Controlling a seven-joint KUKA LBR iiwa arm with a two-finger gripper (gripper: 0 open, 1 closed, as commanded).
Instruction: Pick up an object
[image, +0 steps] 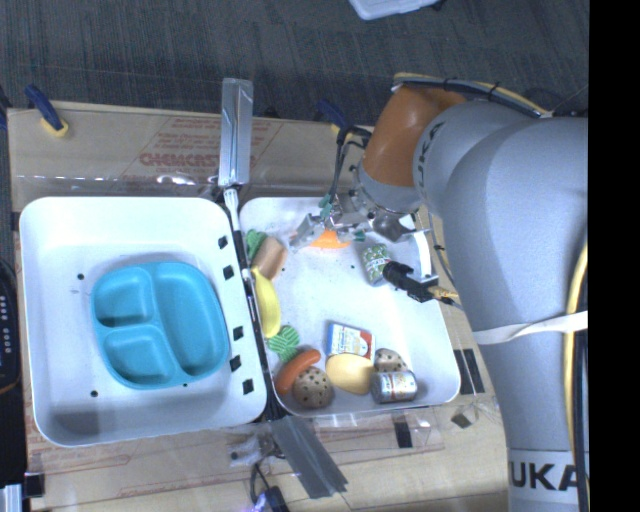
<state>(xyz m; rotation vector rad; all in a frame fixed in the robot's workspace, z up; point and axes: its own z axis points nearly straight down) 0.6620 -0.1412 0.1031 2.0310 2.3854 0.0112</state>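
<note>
Far to the left of our end effector (335, 222) we see the left bin (60, 240), holding a blue divided tray (160, 325). Nearer, along the divider, lie a yellow banana (267, 305) and a brownish roll (269, 257) on the right bin's (440, 335) left side. Directly at the end effector sits a small orange piece (329, 240), touching or just under its tips; we cannot tell whether it is pinched, nor how the tips stand. Just to its right stands a green can (376, 264). Toward the near rim, well apart, lie a lemon (348, 374), a spotted cookie (313, 388) and a tin (396, 385).
</note>
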